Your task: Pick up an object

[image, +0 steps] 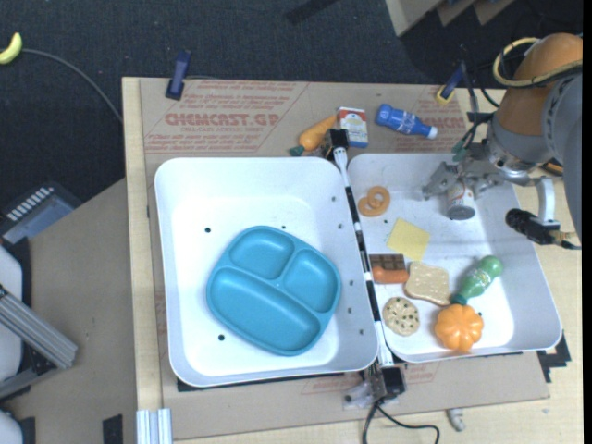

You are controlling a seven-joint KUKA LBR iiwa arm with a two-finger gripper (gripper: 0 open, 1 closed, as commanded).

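The right bin (527, 276) holds several toy foods: an orange ring (375, 201), a yellow cheese slice (408, 238), a brown bar (388, 268), a toast slice (427, 283), a cookie (400, 315), an orange pumpkin (459, 327) and a green vegetable (477, 277). My gripper (460, 197) hangs over the back part of this bin, to the right of the ring and above the cheese slice. Nothing is visibly held in it.
In the left bin (185, 202) lies a blue divided plate (273, 289). Behind the bins, on the board, lie a blue bottle (405, 121), a small white and red carton (352, 126) and an orange toy (317, 134). The arm (536, 100) comes in from the upper right.
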